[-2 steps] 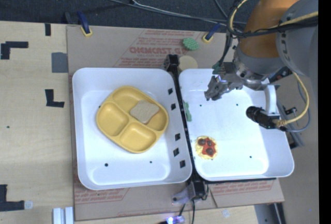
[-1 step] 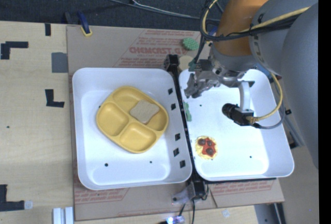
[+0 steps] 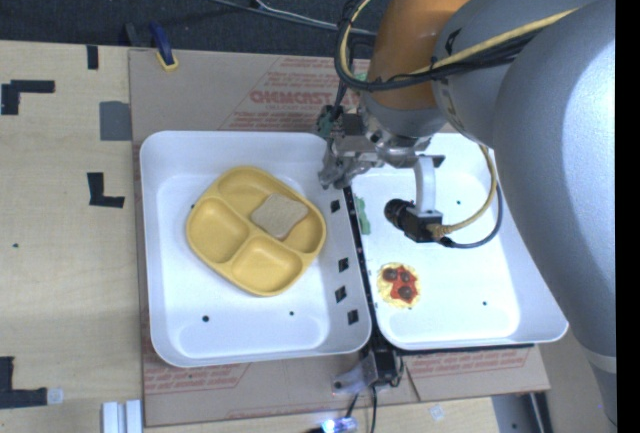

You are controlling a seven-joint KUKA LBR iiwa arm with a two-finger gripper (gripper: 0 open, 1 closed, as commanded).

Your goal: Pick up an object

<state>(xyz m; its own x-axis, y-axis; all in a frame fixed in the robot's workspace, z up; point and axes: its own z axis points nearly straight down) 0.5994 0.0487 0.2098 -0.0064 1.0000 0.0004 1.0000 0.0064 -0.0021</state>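
Nearest the camera, a small pizza toy [image 3: 400, 285] lies by the right bin's [image 3: 500, 321] front-left corner. At the divider near the back edge hangs the gripper [image 3: 345, 161] — grip unreadable; the pizza sits frontward, slightly right.

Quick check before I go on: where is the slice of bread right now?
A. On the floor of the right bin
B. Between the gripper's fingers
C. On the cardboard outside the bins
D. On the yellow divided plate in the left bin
D: the slice of bread lies on the yellow divided plate, which sits in the left bin.
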